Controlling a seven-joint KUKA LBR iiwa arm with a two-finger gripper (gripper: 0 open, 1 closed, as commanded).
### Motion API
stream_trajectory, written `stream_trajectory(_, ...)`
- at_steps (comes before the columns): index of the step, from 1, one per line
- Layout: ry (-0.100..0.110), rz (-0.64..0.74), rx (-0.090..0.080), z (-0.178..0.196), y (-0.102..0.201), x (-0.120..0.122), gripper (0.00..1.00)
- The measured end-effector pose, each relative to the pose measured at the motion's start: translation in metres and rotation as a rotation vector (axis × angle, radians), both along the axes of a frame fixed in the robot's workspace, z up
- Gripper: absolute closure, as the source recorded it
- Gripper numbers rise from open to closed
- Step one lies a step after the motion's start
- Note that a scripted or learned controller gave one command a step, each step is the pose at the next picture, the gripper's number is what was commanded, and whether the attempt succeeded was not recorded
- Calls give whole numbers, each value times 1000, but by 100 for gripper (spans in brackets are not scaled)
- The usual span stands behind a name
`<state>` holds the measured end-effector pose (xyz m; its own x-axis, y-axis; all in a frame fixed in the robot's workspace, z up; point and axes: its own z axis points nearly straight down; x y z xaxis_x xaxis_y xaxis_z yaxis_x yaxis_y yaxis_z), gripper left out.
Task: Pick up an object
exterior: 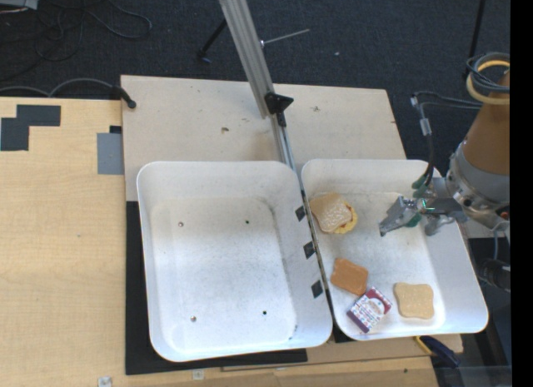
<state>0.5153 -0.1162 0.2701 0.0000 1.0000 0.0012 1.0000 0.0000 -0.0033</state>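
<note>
White bins: two, side by side, the left bin at nine o'clock, the right bin at three.
Sandwich, toy: one.
Orange-brown slab: one.
Pale toast slice: one.
Red-and-white packet: one.
Loose items, all in the right bin: four.

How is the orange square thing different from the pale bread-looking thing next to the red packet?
The orange block is darker, a caramel orange; the bread slice is pale tan. The orange block lies close to the divider between the bins; the bread slice lies nearer the right bin's front right corner. The orange block has straighter edges; the bread slice looks rounder along one side. Both lie flat in the right bin, beside the red packet.
</note>
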Motion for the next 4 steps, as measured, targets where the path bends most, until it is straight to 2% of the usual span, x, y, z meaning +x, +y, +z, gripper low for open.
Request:
stream_trajectory(1, -1, -3, 0, 0, -1, 0, 0)
stream_trajectory(2, 5, -2, 1, -49, 9, 2, 0)
stream_trajectory(4, 6, -2, 1, -171, 6, 9, 0)
